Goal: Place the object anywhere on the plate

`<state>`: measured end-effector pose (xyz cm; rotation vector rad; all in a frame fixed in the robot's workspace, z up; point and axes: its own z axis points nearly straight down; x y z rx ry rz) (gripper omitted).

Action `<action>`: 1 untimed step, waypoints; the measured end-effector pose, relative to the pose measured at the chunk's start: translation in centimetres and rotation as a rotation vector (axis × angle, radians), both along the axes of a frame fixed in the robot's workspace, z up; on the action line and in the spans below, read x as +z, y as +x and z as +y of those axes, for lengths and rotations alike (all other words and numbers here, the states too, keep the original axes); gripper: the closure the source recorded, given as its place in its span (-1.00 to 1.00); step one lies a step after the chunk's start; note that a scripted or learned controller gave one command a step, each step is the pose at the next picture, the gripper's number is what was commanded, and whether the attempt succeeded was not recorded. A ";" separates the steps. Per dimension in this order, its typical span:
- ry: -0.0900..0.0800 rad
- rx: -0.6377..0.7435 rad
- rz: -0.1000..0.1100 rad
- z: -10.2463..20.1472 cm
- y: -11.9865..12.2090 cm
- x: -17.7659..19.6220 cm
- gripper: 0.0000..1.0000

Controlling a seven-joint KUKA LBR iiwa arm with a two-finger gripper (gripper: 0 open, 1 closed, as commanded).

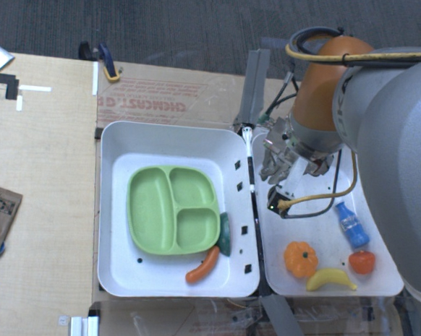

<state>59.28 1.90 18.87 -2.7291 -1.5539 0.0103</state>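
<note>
— Where is the gripper (274, 170) seen?
— Above the right bin (386, 282), near its upper left corner; whether the jaws are wide or narrow cannot be told, and nothing is seen between them.

— And the objects?
— A small orange pumpkin (301, 258), a banana (331, 280), a tomato (362, 262) and a blue bottle (352, 225) are laid in the right bin. The green divided plate (172, 210) is set in the left bin (110, 192), with a carrot (202, 266) and a green vegetable (225, 234) just beside its lower right edge.

— Any writing?
— Mirrored red print is seen on the cardboard (169, 99) behind the bins — not legible with certainty.
</note>
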 end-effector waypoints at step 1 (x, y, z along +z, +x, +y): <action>0.000 -0.327 0.002 -8.2 -9.2 0.0 1.00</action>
